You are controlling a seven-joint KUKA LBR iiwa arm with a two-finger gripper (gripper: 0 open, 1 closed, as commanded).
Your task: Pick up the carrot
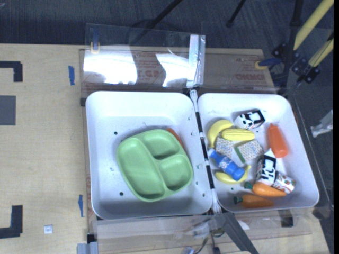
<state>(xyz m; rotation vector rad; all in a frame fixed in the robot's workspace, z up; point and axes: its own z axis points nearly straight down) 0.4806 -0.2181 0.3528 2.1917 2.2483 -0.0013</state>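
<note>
The carrot [254, 200] is orange with a green end pointing left. It lies flat along the front wall of the right bin [302, 142], near its front left corner. Just behind it rests a second orange tapered piece [268, 189], touching a black-and-white carton [267, 169]. A thicker orange-red cylinder [277, 140] lies by the bin's right wall.
The right bin also holds two yellow bananas [233, 134], a blue bottle [226, 163], a speckled packet [246, 151] and a black-and-white toy [249, 119]. In the left bin [100, 142] sits a green divided plate [153, 164] with an orange edge [176, 135] peeking from behind it.
</note>
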